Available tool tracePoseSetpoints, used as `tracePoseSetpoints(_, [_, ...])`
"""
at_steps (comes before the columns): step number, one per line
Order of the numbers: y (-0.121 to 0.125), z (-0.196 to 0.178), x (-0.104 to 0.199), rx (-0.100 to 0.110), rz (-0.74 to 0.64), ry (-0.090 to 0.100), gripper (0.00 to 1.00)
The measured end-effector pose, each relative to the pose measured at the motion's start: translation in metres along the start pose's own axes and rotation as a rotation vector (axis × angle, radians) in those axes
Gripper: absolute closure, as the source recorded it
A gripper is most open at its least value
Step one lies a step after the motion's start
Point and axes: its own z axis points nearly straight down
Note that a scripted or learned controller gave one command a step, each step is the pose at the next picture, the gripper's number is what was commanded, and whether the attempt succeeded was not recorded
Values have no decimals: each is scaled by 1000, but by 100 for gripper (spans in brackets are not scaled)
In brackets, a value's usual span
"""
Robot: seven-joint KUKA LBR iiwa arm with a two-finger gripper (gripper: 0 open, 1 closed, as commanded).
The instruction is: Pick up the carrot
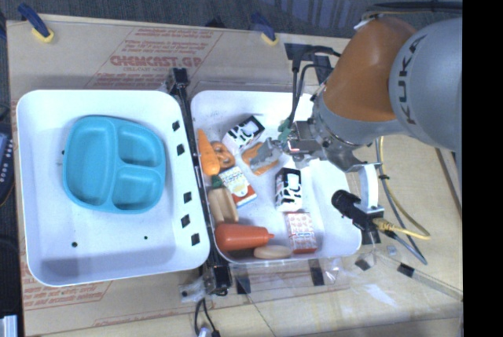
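Your carrot (209, 154) lies in the right bin (339, 227), close against its left wall, running roughly from 12 to 6 o'clock. The hand (277, 147) sits near the middle of that same bin, so the carrot is at about 9 o'clock from it, near but apart, with a small orange packet (262, 159) and a black-and-white carton (244, 132) lying between the two. You cannot tell how the hand stands, since the wrist hardware covers it from above.

Just below the carrot, at 6 o'clock, you have a small juice box (236, 186), then a bun-like piece (223, 206), and a red sausage (242, 236) at the bin's near edge with a pale oval piece (272, 252) beside it. At 5 o'clock from the hand stands a second black-and-white carton (288, 188), and beyond it a red-and-white packet (301, 231).

The left bin (39, 194) holds a blue divided plate (115, 163), well apart from the hand at 9 o'clock. The arm (393, 84) comes in from 3 o'clock over the bench (141, 53).
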Motion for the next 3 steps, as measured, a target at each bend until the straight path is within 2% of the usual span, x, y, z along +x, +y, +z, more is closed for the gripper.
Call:
tracePoseSetpoints(1, [50, 47, 40, 2, -60, -1, 0])
tracePoseSetpoints(2, [53, 45, 68, -4, -3, -2, 0])
tracePoseSetpoints(3, [53, 45, 67, -4, -1, -3, 0])
